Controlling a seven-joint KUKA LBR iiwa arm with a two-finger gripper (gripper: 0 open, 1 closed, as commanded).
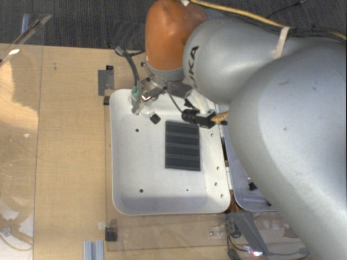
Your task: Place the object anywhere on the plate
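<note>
Hovering gripper (138, 103), left bin (124, 194) corner.
Small black block (155, 118) is lying beside ribbed plate (182, 145); arm (260, 91) is covering right bin (246, 198); grip unreadable.

Dark grey ribbed carpet (76, 4) runs across the top of the frame beyond a pale wooden bench (70, 145); a clear plastic sheet (19, 161) at the frame's left catches a warm glare (13, 99) of light.

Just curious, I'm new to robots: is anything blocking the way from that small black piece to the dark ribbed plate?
Nothing visible does. The small black piece lies close to the dark ribbed plate, only bare floor of the white bin between.
</note>
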